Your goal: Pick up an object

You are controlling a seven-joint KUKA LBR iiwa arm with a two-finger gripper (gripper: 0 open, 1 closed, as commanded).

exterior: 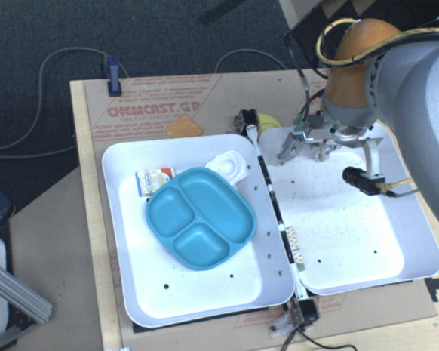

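Within the left bin (138,291), a blue divided plate (200,216) is seen lying flat; no object has been lifted yet.

The plate is partly laid over a small printed packet (153,179) at its upper left, and a white cup-like item (228,166) is touched at its upper right. An orange object (184,127) and a yellow object (267,121) are located on the bench beyond the bins. The gripper (313,146) is positioned over the far corner of the right bin (363,266), well apart from the plate; whether its fingers are spread or closed cannot be told, and nothing is seen between them. The approach, grasp and lift are judged to remain outstanding.
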